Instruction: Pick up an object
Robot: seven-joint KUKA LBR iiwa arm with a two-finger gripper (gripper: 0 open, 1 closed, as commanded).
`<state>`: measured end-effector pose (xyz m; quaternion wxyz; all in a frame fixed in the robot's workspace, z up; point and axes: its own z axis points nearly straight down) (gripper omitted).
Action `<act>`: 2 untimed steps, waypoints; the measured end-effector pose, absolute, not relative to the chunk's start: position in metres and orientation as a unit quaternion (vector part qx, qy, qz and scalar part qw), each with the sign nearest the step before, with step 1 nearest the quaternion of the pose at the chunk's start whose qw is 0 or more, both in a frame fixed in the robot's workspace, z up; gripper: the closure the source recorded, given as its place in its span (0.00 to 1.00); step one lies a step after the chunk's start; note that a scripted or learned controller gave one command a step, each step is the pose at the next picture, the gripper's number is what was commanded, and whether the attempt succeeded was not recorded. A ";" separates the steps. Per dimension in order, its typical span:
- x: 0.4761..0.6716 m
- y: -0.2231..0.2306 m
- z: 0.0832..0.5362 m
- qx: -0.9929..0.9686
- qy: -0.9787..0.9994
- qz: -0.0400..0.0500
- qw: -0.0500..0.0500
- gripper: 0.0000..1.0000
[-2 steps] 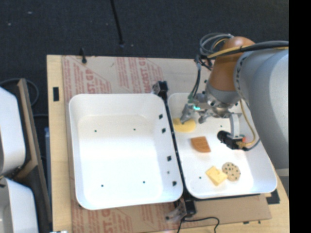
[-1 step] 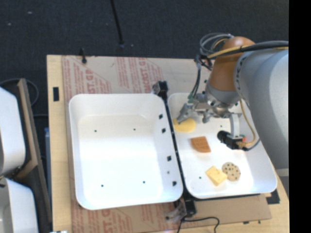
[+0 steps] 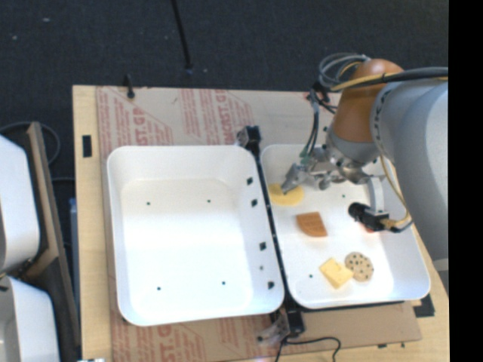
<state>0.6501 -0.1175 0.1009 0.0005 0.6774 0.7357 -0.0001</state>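
In the right bin [image 3: 392, 281] lie a pale yellow round piece [image 3: 287, 197] near the divider, a brown toast-like square [image 3: 311, 224], a yellow block [image 3: 335, 272] and a chocolate-chip cookie [image 3: 359, 265]. My gripper [image 3: 293, 179] reaches in from the right and sits low over the upper left part of that bin. Its tip is right at the yellow round piece, touching or just above its top edge. Nothing shows held between the fingers.
The left bin [image 3: 189, 232] adjoins the right one along a black-clipped divider [image 3: 264, 217]. A small black and red part [image 3: 367, 216] hangs by cables at the right of the bin. The arm's grey body [image 3: 415, 149] overhangs the right bin's far right side.
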 end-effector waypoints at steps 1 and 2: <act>0.556 -0.173 0.105 0.710 0.704 -0.001 0.000 0.00; 0.510 -0.149 0.100 0.708 0.707 0.000 -0.001 0.00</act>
